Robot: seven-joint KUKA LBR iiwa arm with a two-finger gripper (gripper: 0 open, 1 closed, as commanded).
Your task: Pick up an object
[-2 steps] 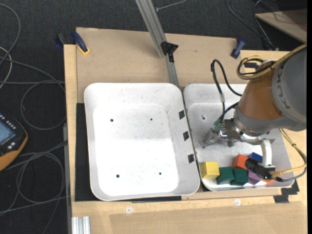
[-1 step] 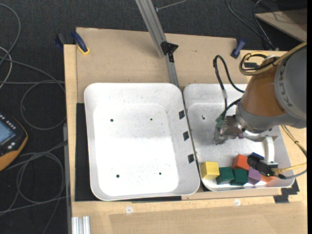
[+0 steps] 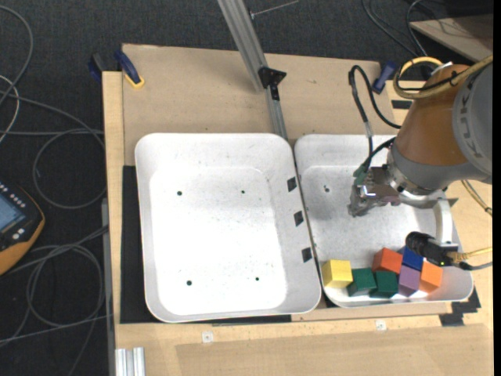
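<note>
Gripper point(image 3: 362, 202) hangs over the right bin point(image 3: 337, 163), above its bare floor; whether it is apart or together cannot be told. Coloured blocks point(image 3: 383, 272) cluster at that bin's near edge, well apart from it.

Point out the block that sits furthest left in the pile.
The yellow block, at the left end of the cluster in the right bin; the green, orange, purple and blue blocks all lie to its right.
</note>
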